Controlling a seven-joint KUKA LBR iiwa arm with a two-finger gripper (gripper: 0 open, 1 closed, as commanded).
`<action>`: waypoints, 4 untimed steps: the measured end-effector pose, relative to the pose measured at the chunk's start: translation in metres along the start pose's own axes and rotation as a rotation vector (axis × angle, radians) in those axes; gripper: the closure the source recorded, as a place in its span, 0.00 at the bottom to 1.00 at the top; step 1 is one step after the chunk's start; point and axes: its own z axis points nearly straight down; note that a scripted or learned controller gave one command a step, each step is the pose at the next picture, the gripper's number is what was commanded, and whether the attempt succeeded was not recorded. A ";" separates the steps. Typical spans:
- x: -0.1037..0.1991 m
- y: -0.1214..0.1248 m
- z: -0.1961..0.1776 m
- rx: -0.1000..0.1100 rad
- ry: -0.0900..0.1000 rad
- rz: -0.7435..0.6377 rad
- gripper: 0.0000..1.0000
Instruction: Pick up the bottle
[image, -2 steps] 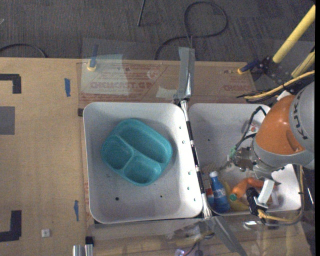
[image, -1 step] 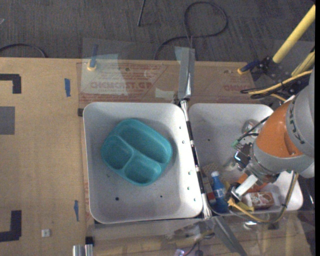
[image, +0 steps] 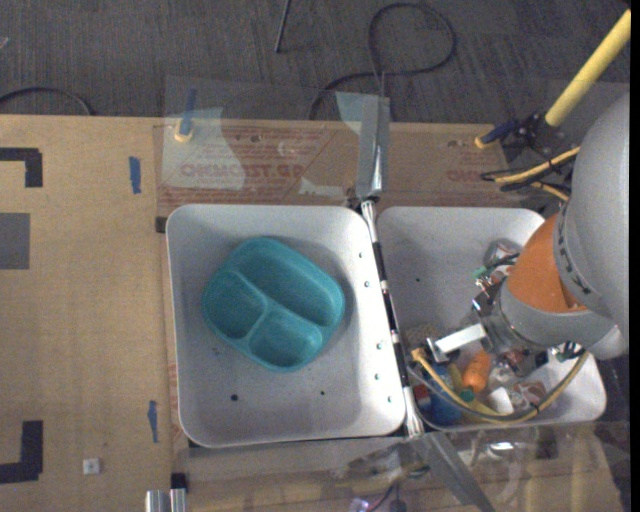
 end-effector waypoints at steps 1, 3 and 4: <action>-0.004 0.020 -0.002 0.011 0.007 0.186 0.00; 0.063 -0.097 -0.092 0.019 -0.031 0.152 0.00; 0.070 -0.130 -0.062 -0.013 0.012 0.159 0.00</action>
